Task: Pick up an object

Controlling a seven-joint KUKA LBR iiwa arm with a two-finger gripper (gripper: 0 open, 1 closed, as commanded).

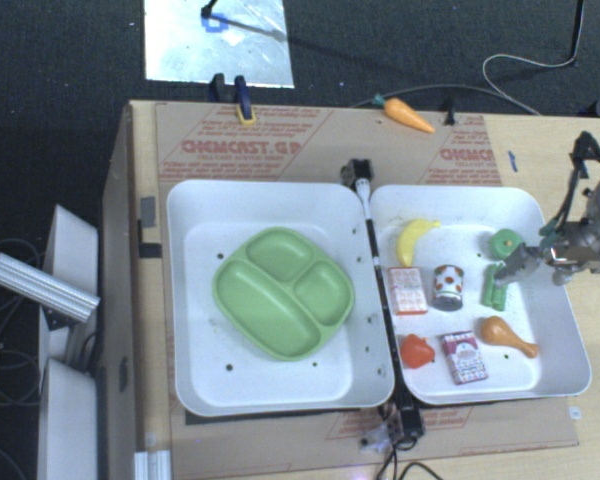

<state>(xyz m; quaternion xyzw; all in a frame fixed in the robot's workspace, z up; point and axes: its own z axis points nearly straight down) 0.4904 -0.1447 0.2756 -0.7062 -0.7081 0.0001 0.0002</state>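
The right bin (555, 218) holds several small items. Among them are a yellow banana (412, 239), a small can (447, 286), a flat red-and-white box (406, 291), a red toy piece (416, 350), a pink carton (463, 357), an orange-brown drumstick (507, 336), a round green piece (505, 241) and a long green piece (492, 288). My gripper (513, 265) reaches in from the right. It hangs over the bin's right side, between the two green pieces and just above the long one. Nothing visibly hangs from it.
In the left bin (195, 368) lies a green divided plate (283, 291). An orange toy carrot (408, 114) rests on the bench behind the bins. A clamp (360, 173) sits at the far end of the seam between the bins, and cables run at the right.
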